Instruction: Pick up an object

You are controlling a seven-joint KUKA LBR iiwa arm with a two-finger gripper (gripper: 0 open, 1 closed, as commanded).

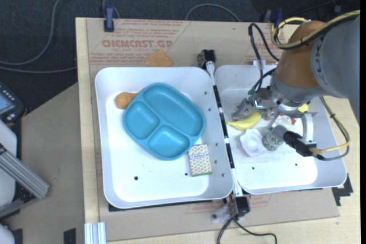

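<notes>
My gripper (pixel 267 112) hangs low over the right bin (pixel 297 177), under the grey arm with its orange band (pixel 294 66). Right below and beside it lies a heap of small things: a yellow banana (pixel 245 120) to its left, a white crumpled piece (pixel 250 142) and a greyish round item (pixel 273 138) in front of it. A bit of red (pixel 289 120) shows under the gripper. The gripper body hides what lies directly beneath it, and I cannot make out whether anything is held.
The left bin (pixel 114 168) holds a blue divided plate (pixel 163 120), an orange lump (pixel 123 100) at the plate's back left and a small patterned box (pixel 199 159). Cables run along the right bin's right side (pixel 334 148). An orange scrap (pixel 159 58) lies on the bench behind the bins.
</notes>
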